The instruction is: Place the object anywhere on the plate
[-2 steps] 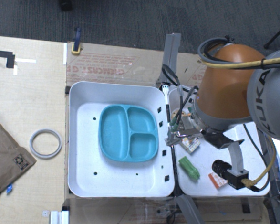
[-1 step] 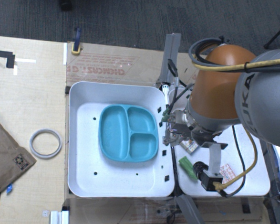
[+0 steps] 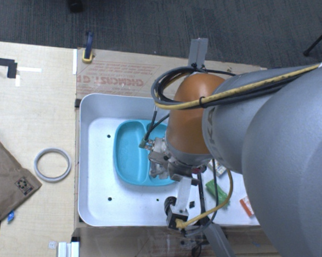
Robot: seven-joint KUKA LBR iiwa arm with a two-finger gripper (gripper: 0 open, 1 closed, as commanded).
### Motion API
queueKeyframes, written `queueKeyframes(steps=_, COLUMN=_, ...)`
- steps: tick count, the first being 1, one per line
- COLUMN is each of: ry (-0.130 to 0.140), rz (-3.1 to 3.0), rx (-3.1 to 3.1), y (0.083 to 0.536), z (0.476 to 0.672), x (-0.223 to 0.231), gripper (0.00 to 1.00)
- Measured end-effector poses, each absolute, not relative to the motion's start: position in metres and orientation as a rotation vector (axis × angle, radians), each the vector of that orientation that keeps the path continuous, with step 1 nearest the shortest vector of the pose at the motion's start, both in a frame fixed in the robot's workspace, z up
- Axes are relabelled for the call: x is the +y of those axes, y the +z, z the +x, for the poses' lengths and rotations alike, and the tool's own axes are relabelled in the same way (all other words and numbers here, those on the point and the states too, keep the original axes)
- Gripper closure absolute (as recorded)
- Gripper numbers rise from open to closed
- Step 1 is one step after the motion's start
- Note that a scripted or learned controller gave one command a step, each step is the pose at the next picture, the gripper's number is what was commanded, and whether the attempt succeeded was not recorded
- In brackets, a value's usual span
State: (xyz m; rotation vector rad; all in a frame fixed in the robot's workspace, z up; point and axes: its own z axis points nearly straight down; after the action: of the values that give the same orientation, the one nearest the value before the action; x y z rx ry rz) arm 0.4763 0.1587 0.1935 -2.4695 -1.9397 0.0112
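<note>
A light wood bench (image 3: 30, 116) holds a tape ring (image 3: 52, 164); the arm (image 3: 248, 142) hides the gripper, jaws unclear, over the blue plate (image 3: 129, 153)

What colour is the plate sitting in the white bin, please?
The plate is turquoise blue, seen in the camera view, partly hidden under the arm.

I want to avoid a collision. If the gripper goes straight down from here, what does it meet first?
Probably the right part of the blue plate, directly under the gripper; depth is unclear.

plate (image 3: 127, 153) left half bare; arm (image 3: 248, 137) overhanging right
</note>
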Motion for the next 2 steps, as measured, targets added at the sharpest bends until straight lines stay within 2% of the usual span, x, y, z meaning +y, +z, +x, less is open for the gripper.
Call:
queueKeyframes(steps=1, ry=0.005, rz=-2.139, rx=-2.302, y=0.248, z=0.478, x=0.113, gripper=1.0)
queueKeyframes(steps=2, ry=0.008, rz=-2.353, rx=-2.08, y=0.106, z=0.553, x=0.116, gripper=1.0)
